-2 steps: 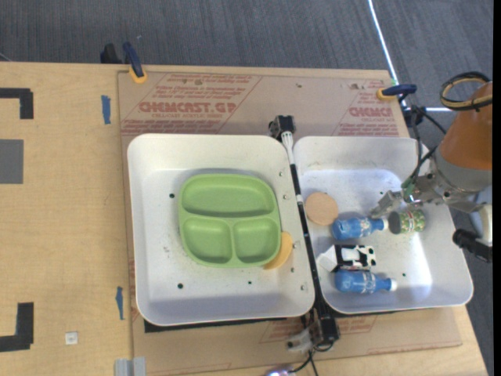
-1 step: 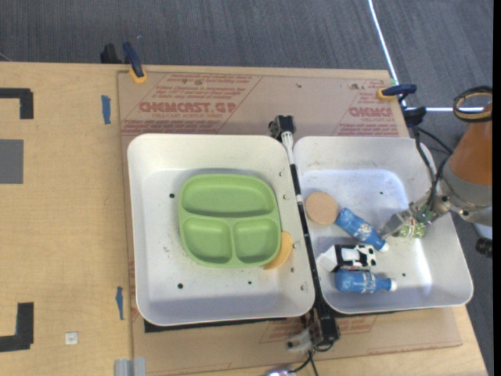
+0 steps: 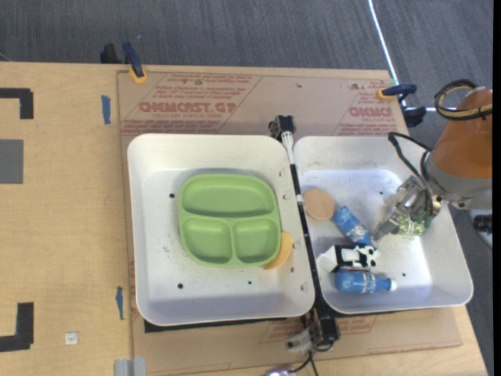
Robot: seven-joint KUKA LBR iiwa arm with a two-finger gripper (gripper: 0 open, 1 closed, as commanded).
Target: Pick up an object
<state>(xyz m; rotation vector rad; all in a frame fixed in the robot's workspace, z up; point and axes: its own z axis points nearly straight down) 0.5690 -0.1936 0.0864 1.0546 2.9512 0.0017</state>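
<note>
My gripper (image 3: pixel 394 215) hangs over the right part of the right bin (image 3: pixel 446 284), below the arm's orange band (image 3: pixel 463 143). Just left of it lies a blue packet (image 3: pixel 349 225), slanted. A tan round disc (image 3: pixel 318 204) rests further left, near the bin's divider wall. A black-and-white toy (image 3: pixel 356 257) sits near the bin's front, with a blue bottle (image 3: pixel 362 283) lying on its side right below it. Nothing is seen held by the gripper.
The left bin (image 3: pixel 149 210) holds a green divided plate (image 3: pixel 230 219) with a yellow piece (image 3: pixel 279 254) tucked against its lower right corner. Clamps (image 3: pixel 395 92) and cables sit along the board's back edge.
</note>
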